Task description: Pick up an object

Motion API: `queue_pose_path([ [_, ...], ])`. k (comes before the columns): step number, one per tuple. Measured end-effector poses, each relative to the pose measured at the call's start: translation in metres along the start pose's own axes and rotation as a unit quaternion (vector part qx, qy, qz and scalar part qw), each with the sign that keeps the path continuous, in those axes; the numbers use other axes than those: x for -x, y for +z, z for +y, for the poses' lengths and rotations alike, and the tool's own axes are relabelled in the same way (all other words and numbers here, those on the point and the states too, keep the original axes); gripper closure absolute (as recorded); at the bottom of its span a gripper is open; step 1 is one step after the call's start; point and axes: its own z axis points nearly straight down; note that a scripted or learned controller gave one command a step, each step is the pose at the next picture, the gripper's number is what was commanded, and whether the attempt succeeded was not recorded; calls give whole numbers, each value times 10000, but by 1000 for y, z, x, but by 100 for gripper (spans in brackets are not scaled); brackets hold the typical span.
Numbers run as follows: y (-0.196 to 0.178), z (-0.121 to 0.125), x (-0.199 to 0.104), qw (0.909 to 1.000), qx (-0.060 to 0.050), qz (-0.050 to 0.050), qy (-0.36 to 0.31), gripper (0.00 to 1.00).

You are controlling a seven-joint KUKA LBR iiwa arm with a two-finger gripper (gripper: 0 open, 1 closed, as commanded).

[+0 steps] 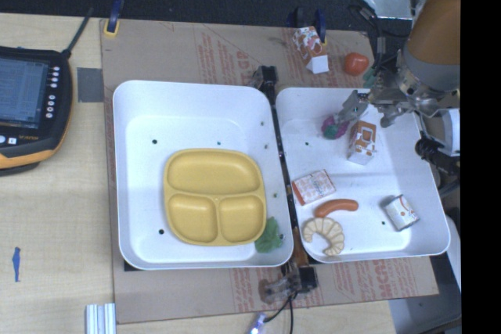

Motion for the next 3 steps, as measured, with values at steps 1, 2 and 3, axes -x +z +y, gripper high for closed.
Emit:
queue_pose_path([
  [1,121,54,36,9999,111,-44,-9,0],
  [2,119,47,36,10000,-43,-7,2,100],
  [3,82,13,45,10000,4,-4,5,100],
])
